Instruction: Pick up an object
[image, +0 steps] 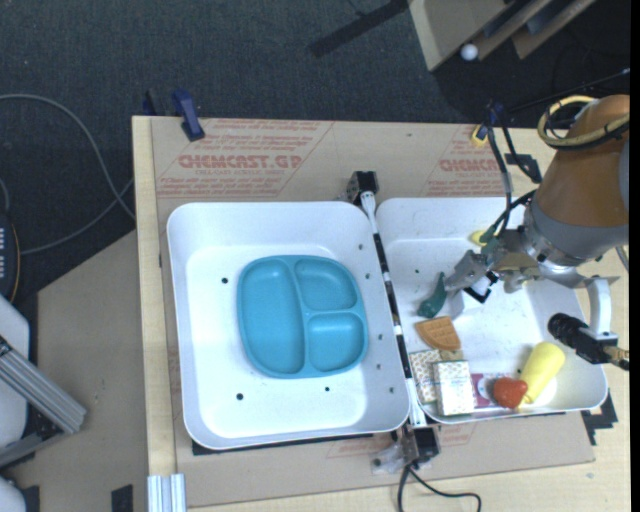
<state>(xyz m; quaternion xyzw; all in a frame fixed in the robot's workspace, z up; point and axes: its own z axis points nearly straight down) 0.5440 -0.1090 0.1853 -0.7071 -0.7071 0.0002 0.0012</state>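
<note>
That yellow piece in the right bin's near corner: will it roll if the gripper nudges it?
The yellow piece looks rounded and smooth, so it probably rolls or slips. The red piece touching it and the right bin wall close by may stop it.

On your counter (250, 150), the left bin (200, 330) holds a divided plate (300, 315) at its middle. In the right bin (420, 225), a box (452, 386) lies at the near edge, with a wedge (438, 333) behind it.
</note>
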